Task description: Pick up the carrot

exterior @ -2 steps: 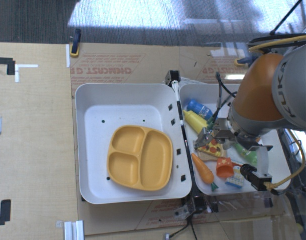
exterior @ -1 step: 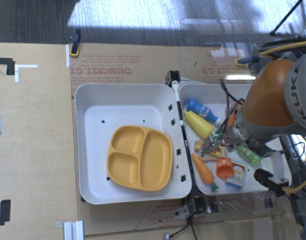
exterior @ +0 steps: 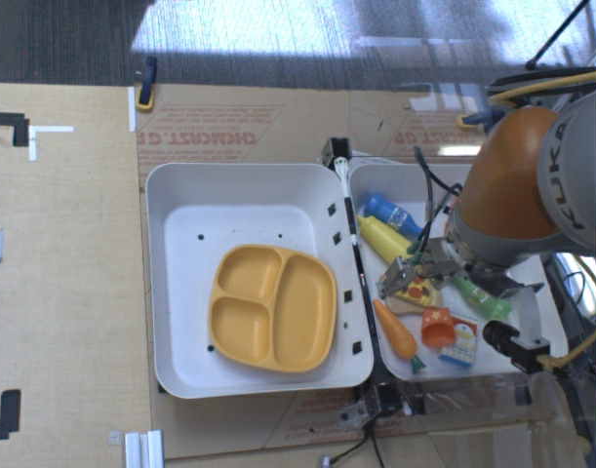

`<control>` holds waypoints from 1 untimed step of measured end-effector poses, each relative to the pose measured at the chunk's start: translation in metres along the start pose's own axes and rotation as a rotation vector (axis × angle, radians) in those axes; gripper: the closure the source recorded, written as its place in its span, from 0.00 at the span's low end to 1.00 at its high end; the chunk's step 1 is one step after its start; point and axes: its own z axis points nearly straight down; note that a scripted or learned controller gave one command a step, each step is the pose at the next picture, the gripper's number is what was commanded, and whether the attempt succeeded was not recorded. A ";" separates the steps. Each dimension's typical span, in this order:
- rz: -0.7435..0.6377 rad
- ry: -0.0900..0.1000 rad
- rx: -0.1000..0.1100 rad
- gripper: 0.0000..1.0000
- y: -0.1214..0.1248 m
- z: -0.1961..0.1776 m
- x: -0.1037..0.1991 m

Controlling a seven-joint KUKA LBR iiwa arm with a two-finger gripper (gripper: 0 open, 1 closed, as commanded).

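Observation:
The carrot (exterior: 396, 330), orange with a small green top, lies in the right bin (exterior: 532, 359) near its front left corner, pointing toward the divider. My gripper (exterior: 406, 278) hangs just above and behind it, over a slice of toy pizza (exterior: 415, 298). The grey arm with its orange band (exterior: 512, 178) comes in from the right and hides much of the bin's back right part. Nothing shows between the fingers.
In the right bin lie a blue bottle (exterior: 389, 211), a yellow bottle (exterior: 383, 237), a green item (exterior: 483, 298), an orange cup (exterior: 437, 330) and a small carton (exterior: 460, 344). The left bin (exterior: 180, 261) holds a yellow divided plate (exterior: 273, 307).

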 end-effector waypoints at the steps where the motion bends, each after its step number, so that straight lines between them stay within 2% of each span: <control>1: 0.347 -0.001 0.002 0.00 0.048 0.038 -0.084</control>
